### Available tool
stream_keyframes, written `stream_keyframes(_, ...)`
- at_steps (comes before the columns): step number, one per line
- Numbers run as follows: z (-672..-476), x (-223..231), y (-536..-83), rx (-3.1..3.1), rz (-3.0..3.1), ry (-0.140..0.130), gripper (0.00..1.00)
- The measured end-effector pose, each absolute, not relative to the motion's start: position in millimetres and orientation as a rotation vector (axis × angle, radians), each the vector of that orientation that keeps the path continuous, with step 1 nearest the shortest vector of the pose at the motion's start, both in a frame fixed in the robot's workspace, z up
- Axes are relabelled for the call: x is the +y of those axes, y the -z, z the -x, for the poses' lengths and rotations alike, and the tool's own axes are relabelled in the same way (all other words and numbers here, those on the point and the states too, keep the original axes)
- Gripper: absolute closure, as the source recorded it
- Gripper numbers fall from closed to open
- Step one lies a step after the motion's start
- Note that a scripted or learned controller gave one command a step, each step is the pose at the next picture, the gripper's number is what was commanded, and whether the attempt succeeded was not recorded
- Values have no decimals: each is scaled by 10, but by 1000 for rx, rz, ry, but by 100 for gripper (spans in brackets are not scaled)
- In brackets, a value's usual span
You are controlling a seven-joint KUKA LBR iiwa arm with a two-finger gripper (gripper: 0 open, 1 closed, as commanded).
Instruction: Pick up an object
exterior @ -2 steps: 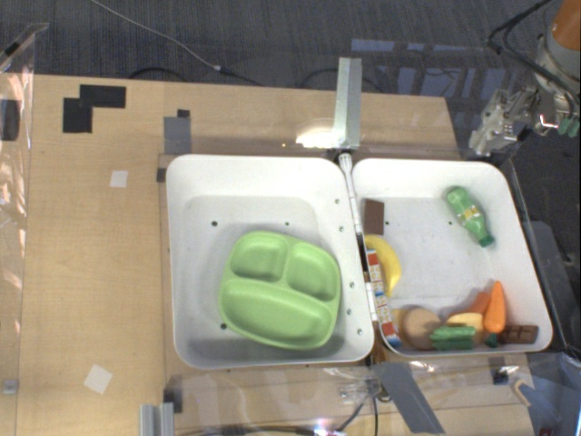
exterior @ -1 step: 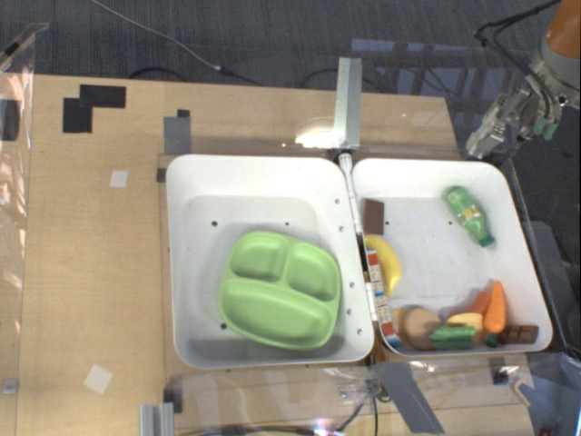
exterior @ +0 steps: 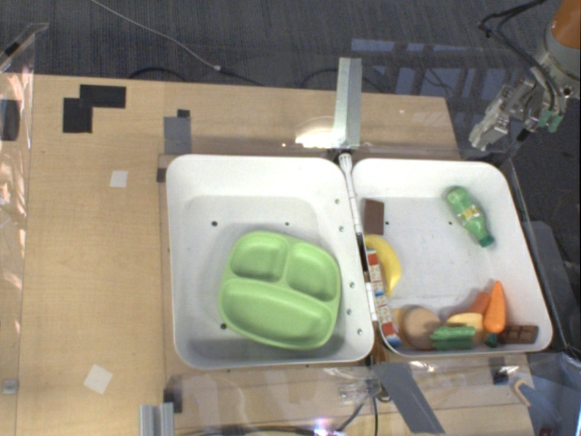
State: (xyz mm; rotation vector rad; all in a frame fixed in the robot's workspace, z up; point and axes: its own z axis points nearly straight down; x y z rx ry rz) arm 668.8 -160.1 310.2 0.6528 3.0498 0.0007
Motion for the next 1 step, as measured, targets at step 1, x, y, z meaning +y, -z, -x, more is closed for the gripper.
stream_keyframes(1,-6710,-1590,-3243,3040,-643,-1,100)
